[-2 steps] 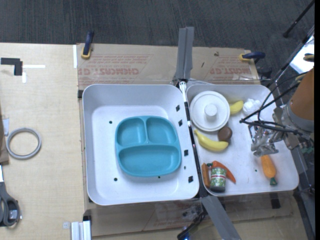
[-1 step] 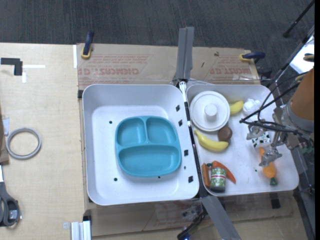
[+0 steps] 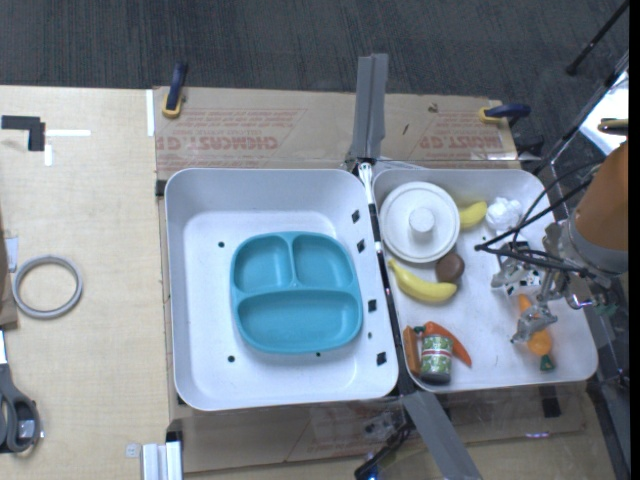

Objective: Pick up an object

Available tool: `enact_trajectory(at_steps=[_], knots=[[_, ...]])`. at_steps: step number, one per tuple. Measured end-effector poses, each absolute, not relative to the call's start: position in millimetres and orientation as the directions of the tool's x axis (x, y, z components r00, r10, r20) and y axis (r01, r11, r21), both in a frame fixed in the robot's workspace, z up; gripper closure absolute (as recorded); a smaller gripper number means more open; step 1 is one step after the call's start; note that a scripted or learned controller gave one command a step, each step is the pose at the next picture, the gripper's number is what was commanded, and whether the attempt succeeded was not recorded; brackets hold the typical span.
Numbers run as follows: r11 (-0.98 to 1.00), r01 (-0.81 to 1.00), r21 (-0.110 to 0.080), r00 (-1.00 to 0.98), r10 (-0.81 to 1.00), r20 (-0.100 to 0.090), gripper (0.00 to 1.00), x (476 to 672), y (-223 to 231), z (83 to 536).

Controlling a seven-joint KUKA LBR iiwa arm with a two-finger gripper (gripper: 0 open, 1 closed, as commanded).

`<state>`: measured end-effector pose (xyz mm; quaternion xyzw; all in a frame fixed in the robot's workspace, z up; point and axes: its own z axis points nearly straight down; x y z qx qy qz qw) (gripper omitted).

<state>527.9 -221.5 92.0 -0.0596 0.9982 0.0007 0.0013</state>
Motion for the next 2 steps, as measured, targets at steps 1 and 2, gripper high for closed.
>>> enact_trajectory(at_steps=[1, 2], knots=[[0.993, -0.119, 0.001, -0.993, -0.119, -0.007, 1.00, 529.4, -220.9, 101.6], [0.993, -0.119, 0.001, -0.993, -0.119, -0.007, 0.00, 529.4, -220.9, 101.6]])
